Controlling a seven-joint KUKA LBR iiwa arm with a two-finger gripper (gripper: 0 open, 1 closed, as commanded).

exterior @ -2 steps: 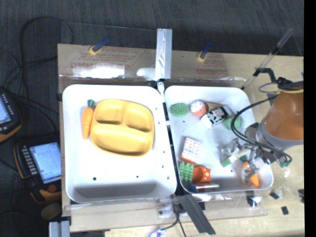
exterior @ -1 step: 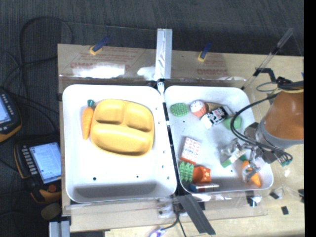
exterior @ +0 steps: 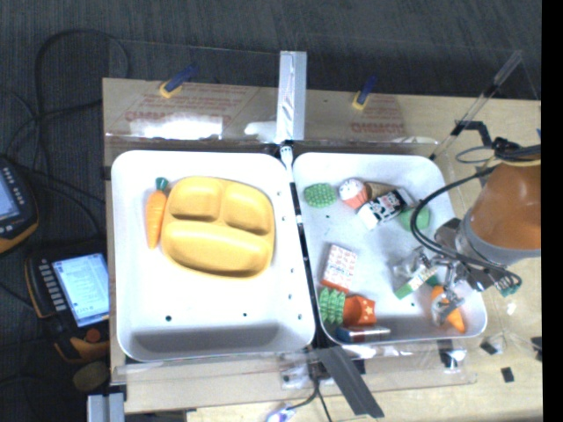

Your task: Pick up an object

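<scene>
The gripper (exterior: 437, 281) hangs low over the near right corner of the right bin (exterior: 437, 167); whether it is open or closed cannot be told. A green-and-white packet (exterior: 413, 281) lies just left of it, an orange piece (exterior: 451, 316) just below.

Single fixed camera mounted above the bench (exterior: 493, 121), looking down at a slant. Both white bins sit side by side near frame centre: left bin (exterior: 132, 262), right bin (exterior: 431, 170). Dark carpet runs across the top of frame. The arm (exterior: 510, 209) enters from the right edge. Moderate distance.
</scene>
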